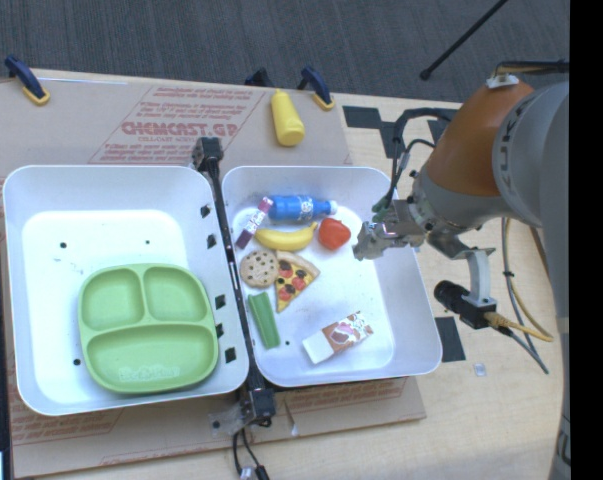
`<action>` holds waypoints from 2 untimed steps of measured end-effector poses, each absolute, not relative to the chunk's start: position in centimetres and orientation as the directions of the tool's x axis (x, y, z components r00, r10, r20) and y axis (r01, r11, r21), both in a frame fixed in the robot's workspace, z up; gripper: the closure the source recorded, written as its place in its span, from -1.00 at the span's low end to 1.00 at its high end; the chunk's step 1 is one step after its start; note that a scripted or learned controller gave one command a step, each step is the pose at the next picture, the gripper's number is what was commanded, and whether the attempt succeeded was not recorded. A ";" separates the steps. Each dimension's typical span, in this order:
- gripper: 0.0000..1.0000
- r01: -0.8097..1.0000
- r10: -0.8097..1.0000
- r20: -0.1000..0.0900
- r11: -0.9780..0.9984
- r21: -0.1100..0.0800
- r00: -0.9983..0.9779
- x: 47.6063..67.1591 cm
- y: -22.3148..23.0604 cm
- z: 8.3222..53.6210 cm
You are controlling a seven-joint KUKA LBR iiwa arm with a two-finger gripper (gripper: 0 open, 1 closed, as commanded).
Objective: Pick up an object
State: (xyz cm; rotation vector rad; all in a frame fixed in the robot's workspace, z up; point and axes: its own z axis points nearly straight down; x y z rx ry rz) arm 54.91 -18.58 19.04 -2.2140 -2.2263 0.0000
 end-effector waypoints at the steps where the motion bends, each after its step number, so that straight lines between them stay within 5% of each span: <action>1: 1.00 1.000 1.000 -0.004 0.007 0.006 -0.007 56.9 -15.3 9.6; 2: 1.00 1.000 1.000 0.001 0.006 -0.001 -0.006 53.7 -12.3 17.3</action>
